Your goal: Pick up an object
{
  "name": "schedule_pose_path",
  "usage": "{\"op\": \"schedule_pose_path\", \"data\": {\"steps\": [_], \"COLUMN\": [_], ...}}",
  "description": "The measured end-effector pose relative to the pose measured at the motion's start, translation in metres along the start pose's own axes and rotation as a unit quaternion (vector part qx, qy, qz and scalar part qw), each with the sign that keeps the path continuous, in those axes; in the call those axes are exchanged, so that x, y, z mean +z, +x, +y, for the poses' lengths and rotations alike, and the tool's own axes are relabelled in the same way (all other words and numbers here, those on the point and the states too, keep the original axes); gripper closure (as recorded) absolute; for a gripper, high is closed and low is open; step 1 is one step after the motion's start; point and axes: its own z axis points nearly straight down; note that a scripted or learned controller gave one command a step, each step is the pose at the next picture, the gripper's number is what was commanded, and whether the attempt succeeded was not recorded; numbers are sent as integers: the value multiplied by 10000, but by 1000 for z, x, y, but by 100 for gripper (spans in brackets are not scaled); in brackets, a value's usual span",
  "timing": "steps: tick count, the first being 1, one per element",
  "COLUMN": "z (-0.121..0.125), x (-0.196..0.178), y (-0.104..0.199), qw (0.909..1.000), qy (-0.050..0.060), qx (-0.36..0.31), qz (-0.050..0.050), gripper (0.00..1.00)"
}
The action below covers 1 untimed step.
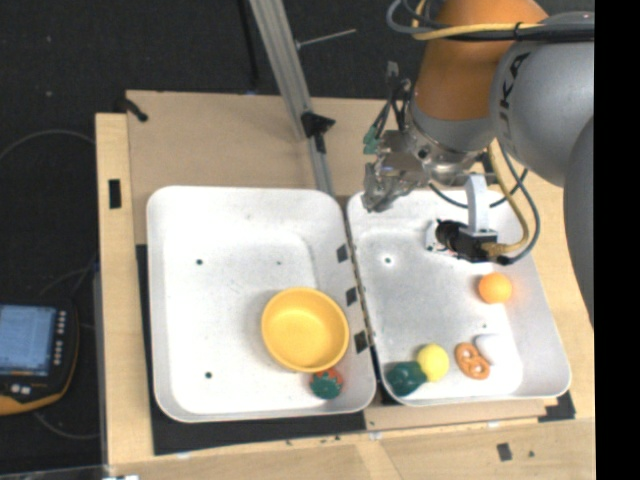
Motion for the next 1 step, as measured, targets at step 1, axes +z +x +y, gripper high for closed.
{"op": "schedule_pose_path", "data": {"steps": [1], "z": [-14], "x": [13], "y": [38], "qw": [10000], "qy": [4], "qx": [7], "qz": [-5], "gripper": [100]}}
